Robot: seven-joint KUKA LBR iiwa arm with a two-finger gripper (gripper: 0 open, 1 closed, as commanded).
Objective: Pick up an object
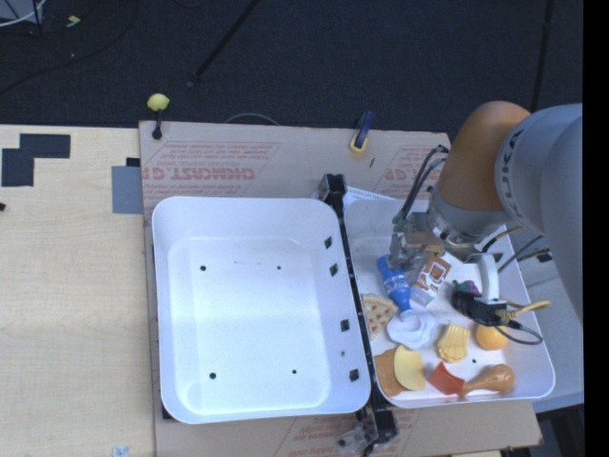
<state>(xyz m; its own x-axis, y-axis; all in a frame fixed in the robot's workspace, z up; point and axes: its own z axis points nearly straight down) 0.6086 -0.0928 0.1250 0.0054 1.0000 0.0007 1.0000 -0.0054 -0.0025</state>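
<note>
- Your gripper (407, 248) sits low in the right bin (538, 369); you cannot tell how its jaws stand.
- A blue bottle (393, 281) lies just below the jaws, seemingly touching.
- Farther out you see a white crumpled piece (411, 330), a yellow wedge (411, 369) and an orange ball (491, 337).
- The left bin (171, 255) lies well apart.

Bright, even overhead light falls on the bench. The glossy white plastic left bin (249, 305) glares almost to washed-out, with soft grey shading along its inner walls. The dark floor beyond the bench (285, 46) is dim and grainy. The overall picture is slightly soft, and small objects lack crisp edges.
</note>
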